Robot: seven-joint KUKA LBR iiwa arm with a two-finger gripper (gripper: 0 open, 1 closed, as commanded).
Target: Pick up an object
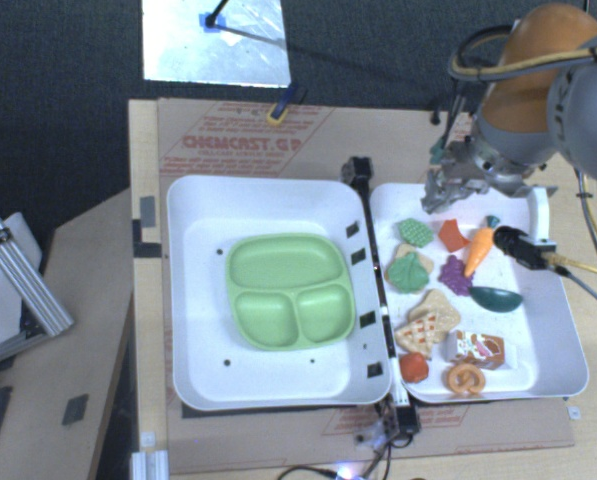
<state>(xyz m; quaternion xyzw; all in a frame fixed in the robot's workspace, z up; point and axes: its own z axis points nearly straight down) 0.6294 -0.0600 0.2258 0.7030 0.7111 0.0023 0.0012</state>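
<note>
the green ridged toy leaf (415,232), likely light, stiff and slick, lies just below my pincer (440,196) in the right bin (568,348); i'd pinch its narrow sides; whether the pincer is spread i cannot tell; orange carrot (477,252) beyond

1. Glossy white plastic bins (193,268) sit on a printed cardboard sheet (243,138).
2. A matt, smooth green plastic tray (283,288) lies inside the left bin.
3. Behind the cardboard, a crinkled, shiny foil-like panel (216,28).
4. Pale wood-look surface (88,268).
</note>
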